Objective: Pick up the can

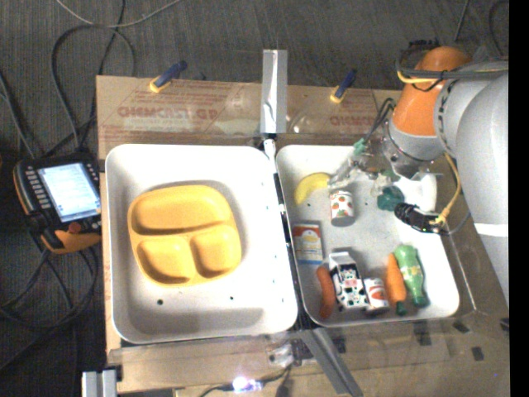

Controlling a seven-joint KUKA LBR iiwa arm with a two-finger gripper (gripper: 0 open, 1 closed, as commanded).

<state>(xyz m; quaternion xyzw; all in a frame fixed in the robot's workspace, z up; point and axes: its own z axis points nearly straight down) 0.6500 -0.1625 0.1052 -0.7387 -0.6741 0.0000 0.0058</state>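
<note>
- At far left, off the bench: a handheld control pendant [59, 193] with a lit screen, lying on the dark floor among loose cables
- Left bin [124, 304]: shallow, white, holding a yellow divided tray [186, 231] with one long compartment above two smaller ones; the tray sits a little left of the bin's middle
- Between the bins, at the rear: an upright silvery post [274, 93] rising from the brown board [198, 114] behind them, with two blue-and-yellow clamps, one [168, 75] to its left and one [344, 85] to its right
- Right bin [450, 300], rear left part: a yellow banana-like piece [311, 186], and just right of it the can [341, 206], small, white with a red pattern, standing upright
- Right bin, front part: a flat carton with a red label [307, 242]; a reddish sausage-like piece [325, 290]; a black-and-white box [346, 279]; a small red-and-white item [376, 294]; an orange carrot [396, 278]; a green bottle [410, 275] lying on its side
- Gripper [357, 165]: low over the rear of the right bin, its pale, partly translucent fingers pointing left; the can lies just below and slightly left of the tips, near them but not between them; nothing is seen held, and how far the fingers are parted cannot be told
- Right of the can: a small teal object [389, 197], close under the wrist
- At far right: the grey arm [488, 155] with its orange band [421, 98], and a black cable looping beside it
</note>
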